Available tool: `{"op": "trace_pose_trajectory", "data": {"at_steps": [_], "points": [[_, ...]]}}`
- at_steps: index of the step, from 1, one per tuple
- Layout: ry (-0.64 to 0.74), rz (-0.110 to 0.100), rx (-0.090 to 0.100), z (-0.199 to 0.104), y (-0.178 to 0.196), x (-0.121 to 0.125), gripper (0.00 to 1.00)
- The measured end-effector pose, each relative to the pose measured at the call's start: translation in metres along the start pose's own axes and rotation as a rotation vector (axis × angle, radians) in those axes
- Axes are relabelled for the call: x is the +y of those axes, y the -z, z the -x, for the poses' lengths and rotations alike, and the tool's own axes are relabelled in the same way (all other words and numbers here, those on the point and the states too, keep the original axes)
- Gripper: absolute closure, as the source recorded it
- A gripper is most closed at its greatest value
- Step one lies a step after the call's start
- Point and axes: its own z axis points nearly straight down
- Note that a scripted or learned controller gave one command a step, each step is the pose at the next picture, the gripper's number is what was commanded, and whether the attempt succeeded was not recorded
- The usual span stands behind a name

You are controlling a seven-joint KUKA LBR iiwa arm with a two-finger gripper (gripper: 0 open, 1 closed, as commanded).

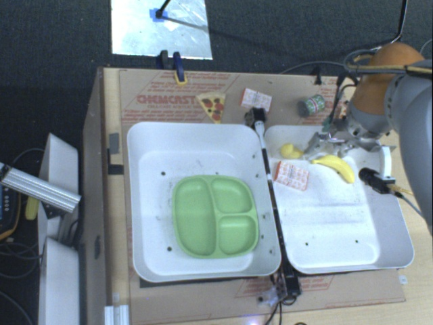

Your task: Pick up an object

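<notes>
Now, looking down from my one camera, I see the silver two-finger gripper [323, 143] low at the back of the right shallow white bin [352, 242]. It sits just above the curved yellow banana [336, 166]. I cannot tell how it is set. A small yellow lump [289, 151] and a flat red-and-white packet [291, 175] lie close by. The left white bin [145, 202] holds a green plastic tray with three parts [215, 215]. I think I should drop straight onto the banana's middle, squeeze gently, then lift slowly.
</notes>
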Motion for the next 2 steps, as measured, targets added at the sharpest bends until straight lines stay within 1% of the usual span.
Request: {"op": "trace_pose_trajectory", "data": {"at_steps": [1,2], "points": [[-0.002,0.001,-0.001,0.005,0.0,-0.037,0.0],[-0.001,0.003,-0.001,0.005,0.012,-0.036,1.0]]}}
